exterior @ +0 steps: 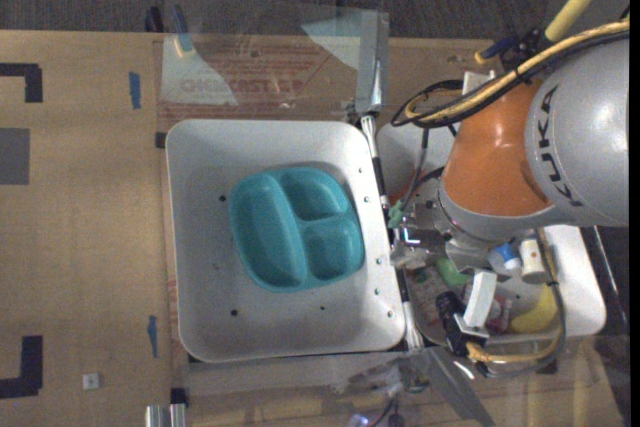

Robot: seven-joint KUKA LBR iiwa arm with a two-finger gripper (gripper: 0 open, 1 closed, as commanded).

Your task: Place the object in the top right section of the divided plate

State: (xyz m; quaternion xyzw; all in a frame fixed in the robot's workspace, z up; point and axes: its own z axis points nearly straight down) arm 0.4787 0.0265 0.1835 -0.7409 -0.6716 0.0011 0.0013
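A teal divided plate [262,233] lies in the middle of the left white bin [200,175]. It has one long section on its left and two smaller ones on its right, and all three look bare. My gripper [425,260] hangs low over the left part of the right bin [585,300], just past the wall between the bins. The grey and orange arm [520,155] covers most of it. Several small objects lie in the right bin around the gripper, among them a yellow one [540,313], a green one [450,270] and a white and blue one [507,258].
A clear plastic panel [270,65] stands behind the left bin. Yellow and black cables [500,65] loop off the arm over the right bin. Blue tape marks [134,90] and black corner marks [25,80] sit on the brown bench on the left.
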